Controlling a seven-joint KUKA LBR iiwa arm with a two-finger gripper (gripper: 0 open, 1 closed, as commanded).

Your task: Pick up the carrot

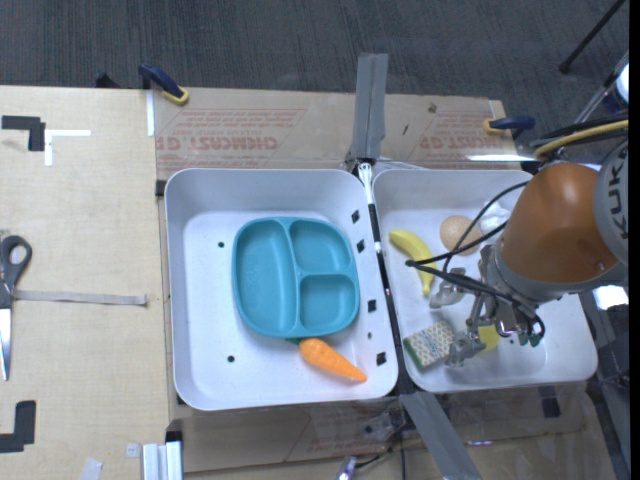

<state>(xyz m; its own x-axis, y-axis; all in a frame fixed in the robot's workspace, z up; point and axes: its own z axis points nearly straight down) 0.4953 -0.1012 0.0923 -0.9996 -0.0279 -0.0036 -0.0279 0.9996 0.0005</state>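
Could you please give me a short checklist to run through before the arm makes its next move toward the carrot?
1. Carrot located: ok, it lies in the left bin, just below the teal plate.
2. Carrot free of clutter: ok, nothing rests on it, though its upper end sits close to the plate's rim.
3. Gripper over the carrot: not ok, it hangs over the right bin, near a sponge.
4. Jaws ready to grasp: cannot tell.
5. Path across the divider: ok, the banana and egg lie farther back.
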